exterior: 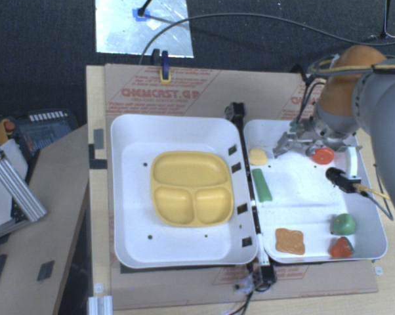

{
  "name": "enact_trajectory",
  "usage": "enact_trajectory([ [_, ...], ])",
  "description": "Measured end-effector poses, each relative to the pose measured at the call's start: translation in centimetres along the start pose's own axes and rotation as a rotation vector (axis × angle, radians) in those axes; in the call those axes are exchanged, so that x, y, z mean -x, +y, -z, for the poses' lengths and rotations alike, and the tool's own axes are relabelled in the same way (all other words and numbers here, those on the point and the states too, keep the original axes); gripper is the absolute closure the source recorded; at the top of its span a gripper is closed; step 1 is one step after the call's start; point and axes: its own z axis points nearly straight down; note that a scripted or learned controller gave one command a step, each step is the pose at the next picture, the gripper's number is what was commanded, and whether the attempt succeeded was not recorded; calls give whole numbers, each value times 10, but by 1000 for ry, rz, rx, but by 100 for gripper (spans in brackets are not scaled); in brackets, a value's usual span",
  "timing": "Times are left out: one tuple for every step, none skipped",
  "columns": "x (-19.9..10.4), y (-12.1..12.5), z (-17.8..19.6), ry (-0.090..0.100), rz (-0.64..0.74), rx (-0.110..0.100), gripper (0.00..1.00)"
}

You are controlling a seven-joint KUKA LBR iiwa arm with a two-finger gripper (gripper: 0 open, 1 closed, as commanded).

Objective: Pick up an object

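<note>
Fingers of the gripper [296, 138] sit low in the upper part of the right bin [374, 241]; I cannot tell their state. Just right of them lies a small red-orange round piece [323, 155], apparently toy food; I judge it light, stiff and slippery, best pinched across its middle. Left of the gripper rests a pale yellow piece [258, 156], below it a green stick [261, 184]. In the left bin [128, 241] sits a yellow divided plate [191, 188].

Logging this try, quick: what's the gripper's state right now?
Gripper: cannot be told; it sits low in the right bin beside the small red-orange object.
</note>
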Motion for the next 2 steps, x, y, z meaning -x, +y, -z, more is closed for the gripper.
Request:
enact_trajectory([
  [0,1,12,-1,1,5,100],
  [-3,-2,76,-1,-1,6,100],
])
